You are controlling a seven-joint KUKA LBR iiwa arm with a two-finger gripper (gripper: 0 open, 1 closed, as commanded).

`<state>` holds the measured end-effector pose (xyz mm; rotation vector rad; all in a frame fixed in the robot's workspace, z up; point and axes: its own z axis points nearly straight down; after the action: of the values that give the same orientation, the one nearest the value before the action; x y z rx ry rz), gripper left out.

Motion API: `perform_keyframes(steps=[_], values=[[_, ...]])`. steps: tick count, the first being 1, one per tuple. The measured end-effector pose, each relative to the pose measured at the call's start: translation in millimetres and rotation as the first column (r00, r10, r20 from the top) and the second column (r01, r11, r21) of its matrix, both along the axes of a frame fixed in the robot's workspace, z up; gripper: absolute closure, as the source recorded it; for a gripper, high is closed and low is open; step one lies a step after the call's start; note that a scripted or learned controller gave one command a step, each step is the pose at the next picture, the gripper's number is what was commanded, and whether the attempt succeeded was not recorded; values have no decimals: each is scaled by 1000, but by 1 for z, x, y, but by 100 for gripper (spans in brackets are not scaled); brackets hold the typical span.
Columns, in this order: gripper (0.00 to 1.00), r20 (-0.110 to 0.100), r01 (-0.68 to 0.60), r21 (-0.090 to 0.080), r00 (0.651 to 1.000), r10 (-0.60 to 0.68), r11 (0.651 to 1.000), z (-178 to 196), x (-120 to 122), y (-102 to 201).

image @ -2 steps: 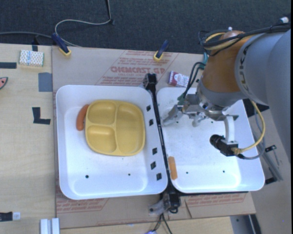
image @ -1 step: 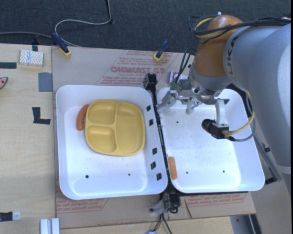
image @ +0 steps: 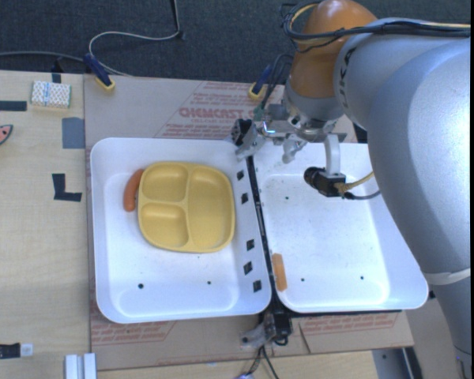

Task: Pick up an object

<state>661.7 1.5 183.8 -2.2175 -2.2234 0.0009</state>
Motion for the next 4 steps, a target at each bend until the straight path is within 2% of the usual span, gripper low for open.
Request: perform_keyframes(steps=[1, 2, 3, 4], values=[[100, -1, -1, -2, 1000, 1, 1000, 10, 0, 0], [0, -1, -1, -3, 1000, 1, 1000, 9, 0, 0], [100, -1, -2, -3, 1000, 2, 1000, 19, 0, 0], [0, -1, -2, -4, 1000, 2, 1000, 19, 0, 0]])
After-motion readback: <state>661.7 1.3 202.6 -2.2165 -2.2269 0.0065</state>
